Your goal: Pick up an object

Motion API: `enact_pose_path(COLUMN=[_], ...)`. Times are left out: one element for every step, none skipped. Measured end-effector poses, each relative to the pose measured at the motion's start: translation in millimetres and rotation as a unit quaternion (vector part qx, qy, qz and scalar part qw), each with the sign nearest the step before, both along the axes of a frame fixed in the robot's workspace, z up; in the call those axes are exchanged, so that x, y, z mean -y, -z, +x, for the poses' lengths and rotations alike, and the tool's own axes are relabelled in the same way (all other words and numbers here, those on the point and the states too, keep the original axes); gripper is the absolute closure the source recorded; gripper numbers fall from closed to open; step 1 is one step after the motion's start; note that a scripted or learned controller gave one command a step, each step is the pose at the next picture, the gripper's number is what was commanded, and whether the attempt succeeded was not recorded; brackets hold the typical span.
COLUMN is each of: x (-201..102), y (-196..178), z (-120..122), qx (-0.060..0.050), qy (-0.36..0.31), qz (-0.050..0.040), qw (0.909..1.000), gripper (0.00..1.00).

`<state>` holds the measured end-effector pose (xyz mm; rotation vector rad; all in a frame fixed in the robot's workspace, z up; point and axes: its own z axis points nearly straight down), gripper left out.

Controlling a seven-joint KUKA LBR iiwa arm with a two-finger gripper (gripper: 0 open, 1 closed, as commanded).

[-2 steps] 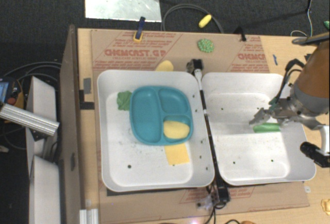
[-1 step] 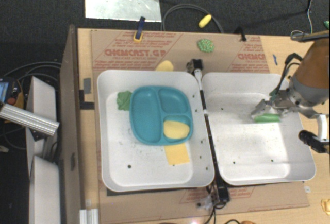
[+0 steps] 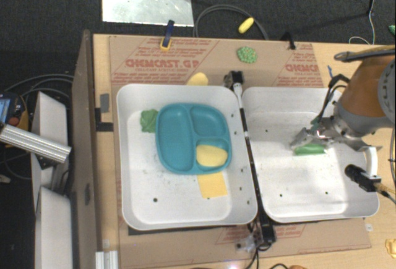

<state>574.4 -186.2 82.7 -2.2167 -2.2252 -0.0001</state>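
Now, going left to right, we see the left white bin (image 3: 133, 156) crowded by a teal divided plastic plate (image 3: 179, 138), then the right white bin (image 3: 278, 200), mostly bare. On its floor lies a flat green block (image 3: 309, 150), long axis across the view, directly under our claw (image 3: 315, 136). Whether the claw is spread or closed, we cannot tell.

A flat green piece (image 3: 309, 149) lies in the right bin — level, just under the arm's tip.
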Motion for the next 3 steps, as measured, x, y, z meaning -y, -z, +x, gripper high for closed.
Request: enact_pose_path(x=[1,-40,-111], y=[-13,-47,-106], z=[2,69,38], qx=[0.003,0.005,0.003], qy=[0.0,-0.003,-0.004], qz=[-0.0007,-0.0009,0.0012], qw=[1.0,1.0,1.0], gripper=[1.0,1.0,1.0])
